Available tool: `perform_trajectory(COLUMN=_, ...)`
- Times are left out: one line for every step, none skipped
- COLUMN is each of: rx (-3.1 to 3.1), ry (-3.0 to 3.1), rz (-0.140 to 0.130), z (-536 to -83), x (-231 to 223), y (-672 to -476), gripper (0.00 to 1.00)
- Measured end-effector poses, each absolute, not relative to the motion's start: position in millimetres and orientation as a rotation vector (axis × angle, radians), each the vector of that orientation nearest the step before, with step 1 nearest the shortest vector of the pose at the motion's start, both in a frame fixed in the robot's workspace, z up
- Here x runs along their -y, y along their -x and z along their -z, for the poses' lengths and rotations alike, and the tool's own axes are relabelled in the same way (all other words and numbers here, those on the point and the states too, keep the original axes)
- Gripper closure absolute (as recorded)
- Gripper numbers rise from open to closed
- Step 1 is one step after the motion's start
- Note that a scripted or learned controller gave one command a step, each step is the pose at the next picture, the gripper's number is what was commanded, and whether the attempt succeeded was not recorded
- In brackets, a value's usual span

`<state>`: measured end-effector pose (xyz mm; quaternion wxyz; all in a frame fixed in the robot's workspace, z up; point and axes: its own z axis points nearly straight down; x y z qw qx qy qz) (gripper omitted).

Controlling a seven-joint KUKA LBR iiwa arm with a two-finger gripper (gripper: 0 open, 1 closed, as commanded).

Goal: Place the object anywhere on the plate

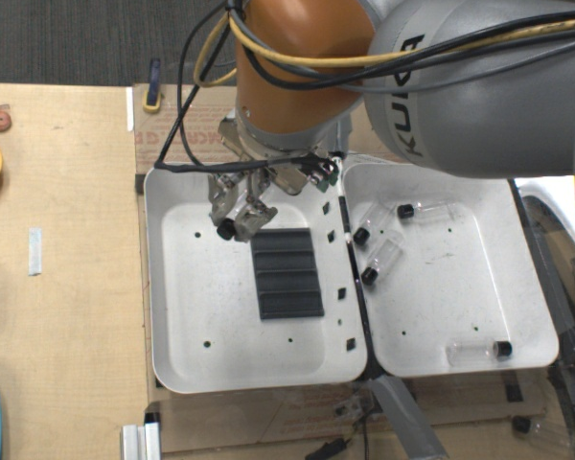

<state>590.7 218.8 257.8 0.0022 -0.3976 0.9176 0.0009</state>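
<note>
Two white bins sat side by side on the desk (67,257). My arm (460,75) reached in from the right, its pincer (240,214) hovering over the upper part of the left bin (172,333), just beside the dark ribbed plate (287,274) at that bin's middle. I couldn't tell whether the pincer was released or clenched, nor whether it carried anything. Four small clear vials with dark caps (383,257) lay in the right bin (517,286), three near its upper left, one lower right. Nothing rested on the plate, so I judged the placement still undone.
</note>
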Motion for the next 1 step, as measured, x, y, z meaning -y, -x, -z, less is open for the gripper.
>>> perform_trajectory(rx=-2.737, ry=1.532, rz=-0.003, z=-265.3, x=-220.8, y=-640.8, gripper=1.0)
